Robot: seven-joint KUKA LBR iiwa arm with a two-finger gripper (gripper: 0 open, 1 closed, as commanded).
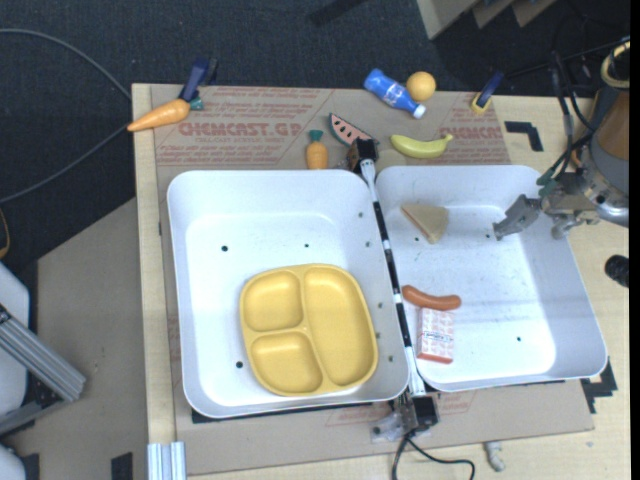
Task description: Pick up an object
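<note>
From the overhead camera I see the grey two-finger jaws [512, 222] over the right shallow white plastic bin [560, 318] (upper right part), how far apart I cannot tell; near them lies a tan wedge-shaped sandwich slice [427, 220]; an orange-red sausage [431, 298] sits lower down.

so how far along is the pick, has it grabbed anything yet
Nothing looks picked yet. The gripper hangs over the right bin near its far right side, with nothing visible between its fingers. The sandwich wedge, sausage and snack packet all lie on the bin floor. Left: descend on one, close, lift.
</note>
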